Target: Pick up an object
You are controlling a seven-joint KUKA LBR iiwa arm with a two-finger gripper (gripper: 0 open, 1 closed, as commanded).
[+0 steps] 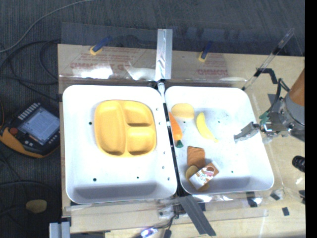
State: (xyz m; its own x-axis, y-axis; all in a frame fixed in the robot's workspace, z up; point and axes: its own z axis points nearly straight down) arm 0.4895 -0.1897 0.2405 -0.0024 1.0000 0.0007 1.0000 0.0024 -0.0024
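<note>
The gripper (246, 132) hangs over the right bin's (233, 94) right side; its opening cannot be determined. The banana (204, 126) lies left of it, apart. The left bin (79, 175) holds 1 yellow tray (125, 127).

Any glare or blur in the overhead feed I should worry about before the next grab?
Camera view: soft and slightly blurred throughout; glare on the plastic sheet behind the bins; the right bin floor is bright but the banana and carrot read clearly; the claw is small and fuzzy at the bin's right rim.
</note>
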